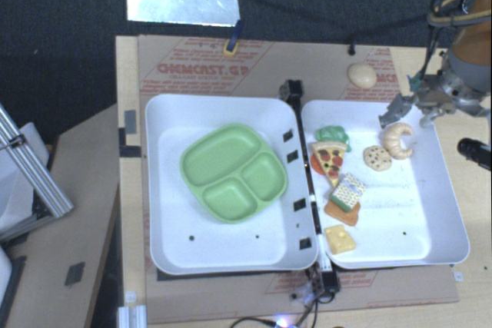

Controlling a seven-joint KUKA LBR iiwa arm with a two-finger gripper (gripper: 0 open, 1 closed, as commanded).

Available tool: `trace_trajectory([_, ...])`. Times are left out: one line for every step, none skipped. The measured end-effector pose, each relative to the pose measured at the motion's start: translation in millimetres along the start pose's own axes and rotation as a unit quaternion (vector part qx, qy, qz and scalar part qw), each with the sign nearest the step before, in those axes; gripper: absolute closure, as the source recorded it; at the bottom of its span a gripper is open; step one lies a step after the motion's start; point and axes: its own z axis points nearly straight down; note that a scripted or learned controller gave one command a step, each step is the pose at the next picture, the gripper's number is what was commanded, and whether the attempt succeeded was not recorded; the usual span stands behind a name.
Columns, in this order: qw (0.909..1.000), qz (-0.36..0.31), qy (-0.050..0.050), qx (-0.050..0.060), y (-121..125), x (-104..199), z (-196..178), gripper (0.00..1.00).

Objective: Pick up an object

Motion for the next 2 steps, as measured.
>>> trace_trajectory([1.0000,0.001,0.000,0.000,3.4,-2.5,40.6,0.00])
trace_trajectory([1.0000,0.001,0.000,0.001,-2.0,5.5,88.7,0.00])
